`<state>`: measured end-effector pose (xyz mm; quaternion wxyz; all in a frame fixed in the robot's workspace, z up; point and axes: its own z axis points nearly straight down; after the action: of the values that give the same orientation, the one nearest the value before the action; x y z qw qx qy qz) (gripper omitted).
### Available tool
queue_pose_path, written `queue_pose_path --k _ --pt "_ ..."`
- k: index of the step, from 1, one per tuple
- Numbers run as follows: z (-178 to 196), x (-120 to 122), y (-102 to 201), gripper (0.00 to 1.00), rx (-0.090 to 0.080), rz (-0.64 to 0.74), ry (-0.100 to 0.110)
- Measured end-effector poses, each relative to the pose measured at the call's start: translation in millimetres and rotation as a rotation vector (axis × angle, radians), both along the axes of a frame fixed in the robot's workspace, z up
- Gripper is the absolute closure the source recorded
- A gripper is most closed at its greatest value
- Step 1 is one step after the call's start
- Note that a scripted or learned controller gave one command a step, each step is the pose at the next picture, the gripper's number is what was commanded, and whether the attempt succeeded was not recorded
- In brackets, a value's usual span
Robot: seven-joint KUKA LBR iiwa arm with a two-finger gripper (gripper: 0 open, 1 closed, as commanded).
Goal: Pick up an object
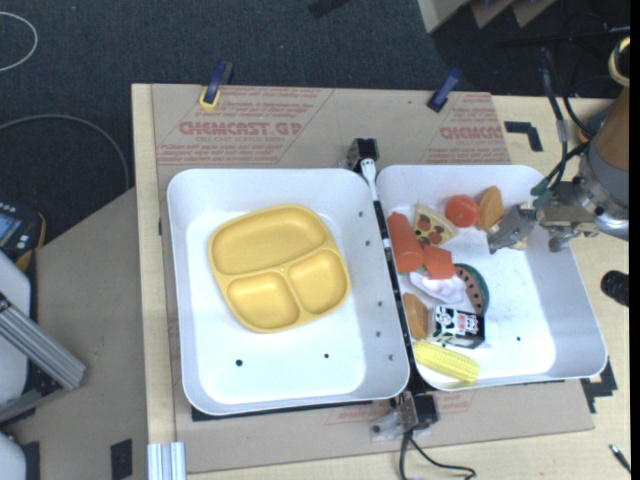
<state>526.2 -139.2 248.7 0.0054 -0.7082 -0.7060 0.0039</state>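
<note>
At the near edge of the right bin (560, 363) lies a yellow corn cob (446, 362), and just behind it a small black-and-white carton (459, 325) beside a tan bread roll (415, 316). A little farther in sits a crumpled white cloth (441, 287) touching a dark watermelon slice (476, 288). Behind that come a red block (437, 261) and a red sausage-shaped piece (403, 241) lying along the bin's left wall, then a pizza slice (432, 226), a red tomato (461, 211) and an orange-brown piece (490, 207) near the far wall. All of these crowd the left half of the right bin.

In the left bin (200, 358) a yellow divided plate (277, 266) lies flat near the middle, its large compartment toward the far side.

The arm (610, 183) reaches in from the right at about the depth of the tomato, its wrist roughly level over the right bin's far right part. The end effector (508, 232) points left, just beside the orange-brown piece; its grey fingers show nothing between them, and I cannot tell how wide they stand.

Both bins rest on a counter (300, 123) covered with printed brown board, with a yellow clip (211, 90) and a blue clip (444, 90) on its far edge.
</note>
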Motion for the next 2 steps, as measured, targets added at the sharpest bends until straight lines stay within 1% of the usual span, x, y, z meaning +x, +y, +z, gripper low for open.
queue_pose_path --k 1,2 --pt "7.0 2.4 0.4 0.0 -0.002 0.003 -0.014" --pt "-54.7 0.8 1.1 0.0 0.0 0.003 -0.009"
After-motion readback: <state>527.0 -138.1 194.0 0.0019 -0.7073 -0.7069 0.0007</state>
